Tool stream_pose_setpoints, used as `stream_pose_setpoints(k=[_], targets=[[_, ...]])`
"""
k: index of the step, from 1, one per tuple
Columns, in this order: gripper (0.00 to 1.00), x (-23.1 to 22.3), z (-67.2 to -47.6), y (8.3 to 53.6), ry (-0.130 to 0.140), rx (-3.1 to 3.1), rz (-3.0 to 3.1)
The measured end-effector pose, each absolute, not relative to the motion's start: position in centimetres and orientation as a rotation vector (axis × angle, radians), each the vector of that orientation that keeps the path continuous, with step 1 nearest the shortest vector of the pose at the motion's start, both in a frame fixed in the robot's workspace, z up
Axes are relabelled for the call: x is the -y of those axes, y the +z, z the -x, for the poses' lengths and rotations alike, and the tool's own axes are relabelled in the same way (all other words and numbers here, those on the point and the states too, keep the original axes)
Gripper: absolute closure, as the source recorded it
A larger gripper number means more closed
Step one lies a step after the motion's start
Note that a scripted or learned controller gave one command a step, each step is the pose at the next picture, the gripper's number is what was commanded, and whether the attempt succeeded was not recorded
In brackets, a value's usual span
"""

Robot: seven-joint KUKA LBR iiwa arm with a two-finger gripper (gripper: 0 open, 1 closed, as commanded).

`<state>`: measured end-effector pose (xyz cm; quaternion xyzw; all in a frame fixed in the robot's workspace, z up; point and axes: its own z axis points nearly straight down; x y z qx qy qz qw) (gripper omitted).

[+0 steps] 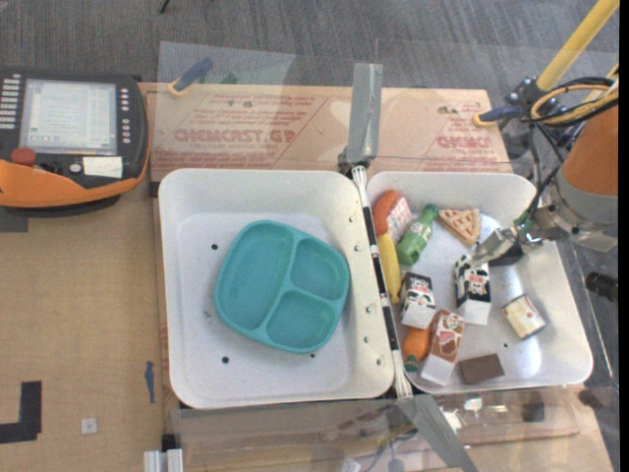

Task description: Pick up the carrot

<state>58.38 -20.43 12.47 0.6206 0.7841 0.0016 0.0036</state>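
- Teach pendant [69, 136]: grey and orange, with a lit screen, lying on the tabletop [79, 332] at the far left, apart from both bins.
- Left bin [187, 205]: white and shallow. It holds one teal divided plate [283, 285] with three compartments, lying flat near the bin's middle.
- Right bin [565, 362]: white, touching the left bin along the centre seam, and crowded with small items.
- Corn cob [389, 266]: yellow, lying lengthwise along the right bin's left wall.
- Carrot [416, 343]: orange, at the near left of the right bin, just beside the seam. It sits near the corn's near end, and a brown carton [447, 340] lies against its right side. It is well apart from my fingers.
- Far side of the right bin: a red-orange item [391, 211], a green bottle [416, 235] lying tilted, and a slice of toy pizza [461, 224].
- Middle of the right bin: two small black-and-white cartons [418, 299] [474, 288], with a dark brown block [481, 368] at the near edge and a small tan box [523, 316] to the right.
- My fingers [494, 249]: low over the right half of the right bin, just beside the right-hand black-and-white carton. I cannot tell whether they stand apart or together, and I see nothing between them.
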Motion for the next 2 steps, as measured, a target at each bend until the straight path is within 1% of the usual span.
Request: stream_pose_setpoints(k=[1,2], targets=[[0.00,20.4,-52.3,12.6,0.004,-2.299,-2.139],[0.00,14.7,-54.3,11.1,0.030,-2.290,-2.115]])
